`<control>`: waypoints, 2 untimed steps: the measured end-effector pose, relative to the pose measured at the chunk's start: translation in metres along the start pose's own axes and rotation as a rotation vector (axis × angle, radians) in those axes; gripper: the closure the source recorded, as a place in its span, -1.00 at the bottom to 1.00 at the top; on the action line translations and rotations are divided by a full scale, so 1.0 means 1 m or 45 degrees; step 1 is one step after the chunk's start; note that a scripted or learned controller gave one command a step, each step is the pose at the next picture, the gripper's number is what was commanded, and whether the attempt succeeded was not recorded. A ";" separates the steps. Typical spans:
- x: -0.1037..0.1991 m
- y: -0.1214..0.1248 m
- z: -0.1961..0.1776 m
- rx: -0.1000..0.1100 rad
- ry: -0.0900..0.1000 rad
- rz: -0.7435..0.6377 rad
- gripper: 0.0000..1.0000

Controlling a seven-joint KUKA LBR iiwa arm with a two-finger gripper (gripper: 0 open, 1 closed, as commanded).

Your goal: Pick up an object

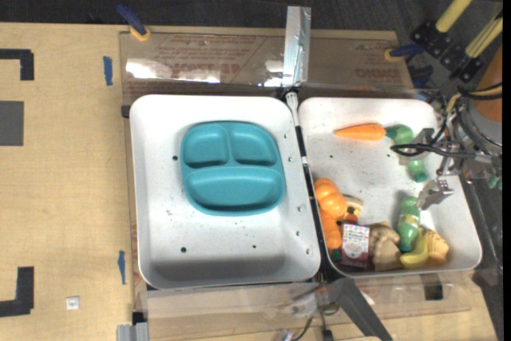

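Here, at the left of the frame, a shallow white left bin (152,243) held a teal plastic plate with 3 compartments (232,168), lying flat near the bin's middle. Just right of it, touching along a shared edge, sat the shallow white right bin (359,168), which carried the toys. An orange plastic carrot with a green top (369,132) lay on its side near the upper part of that bin. Lower down, along the bin's left wall, rested an orange, lumpy toy piece (329,208), and beside it stood a small red and white packet (355,242). Further right, along the lower edge, a beige toy piece (386,245), a green plastic piece (409,227) and a yellow banana-like toy (425,249) were crowded together, touching. At the right edge of the frame, the metal gripper (435,192) hung over the right bin, just above the green piece; whether it was clenched or released could not be told.
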State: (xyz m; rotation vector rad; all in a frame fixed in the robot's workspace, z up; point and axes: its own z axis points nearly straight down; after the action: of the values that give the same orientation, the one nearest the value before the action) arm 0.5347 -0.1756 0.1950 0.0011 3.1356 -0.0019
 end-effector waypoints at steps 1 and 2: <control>0.008 -0.031 0.076 0.009 -0.020 -0.130 -1.00; 0.027 -0.042 0.101 0.010 -0.021 -0.297 -1.00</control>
State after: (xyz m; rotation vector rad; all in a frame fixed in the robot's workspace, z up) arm 0.5079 -0.2175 0.0943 -0.3624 3.0985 -0.0158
